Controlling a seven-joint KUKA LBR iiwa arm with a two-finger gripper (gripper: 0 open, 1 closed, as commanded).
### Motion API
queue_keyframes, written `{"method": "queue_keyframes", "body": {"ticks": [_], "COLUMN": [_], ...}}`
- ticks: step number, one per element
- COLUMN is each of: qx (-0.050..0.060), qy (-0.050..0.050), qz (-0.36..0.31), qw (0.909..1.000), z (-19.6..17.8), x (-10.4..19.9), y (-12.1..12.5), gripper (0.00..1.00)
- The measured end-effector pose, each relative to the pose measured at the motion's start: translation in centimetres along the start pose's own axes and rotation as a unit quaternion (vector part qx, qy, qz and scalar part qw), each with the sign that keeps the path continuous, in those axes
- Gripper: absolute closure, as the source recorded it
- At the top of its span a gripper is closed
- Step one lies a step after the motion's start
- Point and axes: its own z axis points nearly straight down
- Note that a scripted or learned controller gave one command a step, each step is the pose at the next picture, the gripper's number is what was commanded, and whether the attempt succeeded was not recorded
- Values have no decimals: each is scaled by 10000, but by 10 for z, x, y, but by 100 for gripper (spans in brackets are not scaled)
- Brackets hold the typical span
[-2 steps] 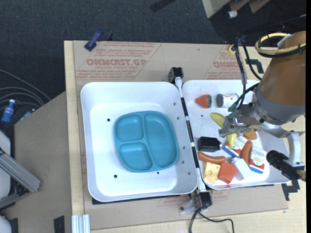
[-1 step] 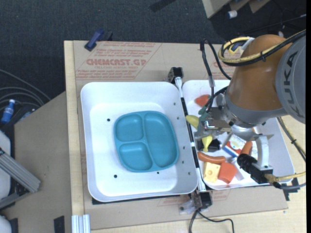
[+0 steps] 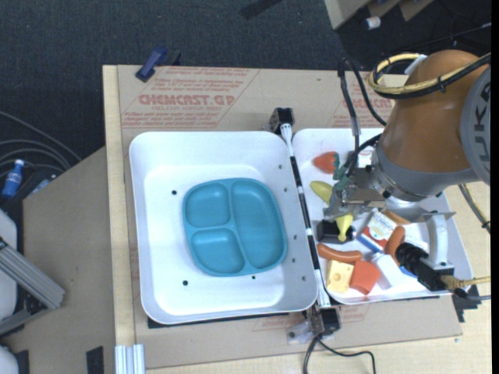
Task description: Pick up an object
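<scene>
The arm (image 3: 437, 115) reaches in from the right and hangs over the right bin (image 3: 461, 249). Its tool (image 3: 344, 209) is low above the left half of that bin, near the wall it shares with the left bin (image 3: 148, 209). The wrist covers the tool from above, so I cannot tell whether it is apart or together, or whether it grips anything. The things to pick lie crowded in the right bin. A small yellow-and-black piece (image 3: 343, 227) sits just at the tool's tip, though contact between them is not clear. Farther back lies a yellow toy fruit (image 3: 320, 188), and beyond it a red-orange toy with a green top (image 3: 326, 161) near the far wall. On the near side a red sausage (image 3: 339, 252) lies crosswise. Past it a cheese wedge (image 3: 337, 276) and an orange-red block (image 3: 364, 277) sit side by side, close to the near wall. To the right of the tool a white packet with blue print (image 3: 380, 226) and a tilted orange sausage (image 3: 396, 238) lie partly under the arm. These pieces press close around the tool on every side. The left bin holds a blue divided plate (image 3: 234, 226) in its middle, well apart from the tool. A small blue thing (image 3: 152, 63) lies at the far edge of the bench (image 3: 195, 92), and cables (image 3: 31, 142) trail at the left.
</scene>
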Motion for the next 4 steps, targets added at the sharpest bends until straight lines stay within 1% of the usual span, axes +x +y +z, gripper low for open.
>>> {"method": "queue_keyframes", "body": {"ticks": [1, 2, 3, 4], "qx": [-5, 14, -1, -4], "qy": [-5, 8, -1, -2], "qz": [2, -6, 1, 2], "qw": [10000, 10000, 10000, 10000], "z": [-3, 4, -2, -7], "x": [-56, 8, -15, -31], "y": [0, 0, 0, 0], "gripper": [100, 100, 100, 100]}}
